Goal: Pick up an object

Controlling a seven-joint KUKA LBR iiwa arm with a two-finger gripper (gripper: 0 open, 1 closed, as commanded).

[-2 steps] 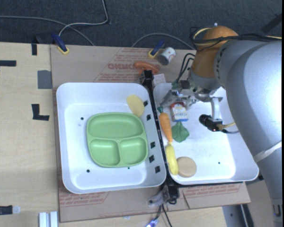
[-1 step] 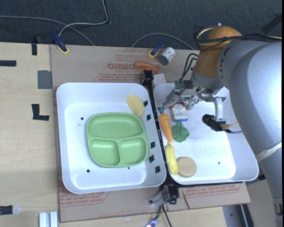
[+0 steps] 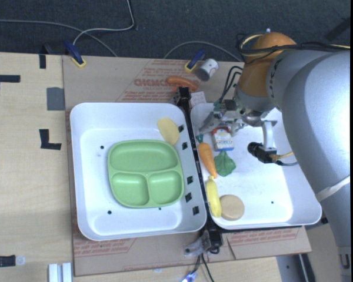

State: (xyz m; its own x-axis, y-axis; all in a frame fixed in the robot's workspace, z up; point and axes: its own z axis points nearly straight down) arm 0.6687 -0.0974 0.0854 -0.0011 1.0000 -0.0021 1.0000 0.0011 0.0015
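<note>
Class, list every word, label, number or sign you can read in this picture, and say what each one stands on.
Red lettering on the cardboard sheet above the left bin: too blurred to read.
Red print along the cardboard's front edge, below the right bin: too small to read.
Label on the small packet under the gripper: colours show, no legible text.

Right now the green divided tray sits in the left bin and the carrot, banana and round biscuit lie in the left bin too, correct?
Not quite. The green divided tray is in the left bin, but the camera view shows the carrot, banana and round biscuit in the right bin.
</note>
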